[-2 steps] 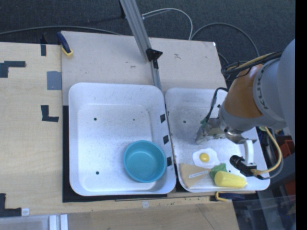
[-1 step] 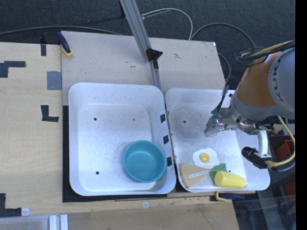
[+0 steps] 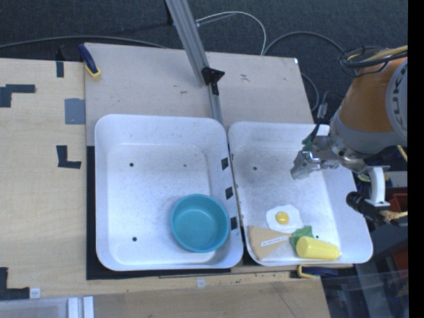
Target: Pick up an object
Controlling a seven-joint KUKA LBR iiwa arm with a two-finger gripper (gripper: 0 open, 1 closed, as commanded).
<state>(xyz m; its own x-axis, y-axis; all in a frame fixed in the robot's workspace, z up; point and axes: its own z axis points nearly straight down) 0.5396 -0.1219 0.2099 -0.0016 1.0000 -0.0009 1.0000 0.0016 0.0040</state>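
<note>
While jaws [image 3: 301,167] hover over right bin [image 3: 265,144], state unclear, fried egg [image 3: 283,217] below, apart

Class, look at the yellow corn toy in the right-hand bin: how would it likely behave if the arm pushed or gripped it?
The corn toy looks rounded and elongated, so it would probably roll if pushed sideways. Its glossy surface suggests it may slip. It leans against the cheese wedge, which could shift with it.

Metal pole [image 3: 189,35], cables [image 3: 232,18], blue clamp [image 3: 89,61]

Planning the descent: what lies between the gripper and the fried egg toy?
Bare white bin floor separates the gripper from the fried egg toy in the camera view.
</note>
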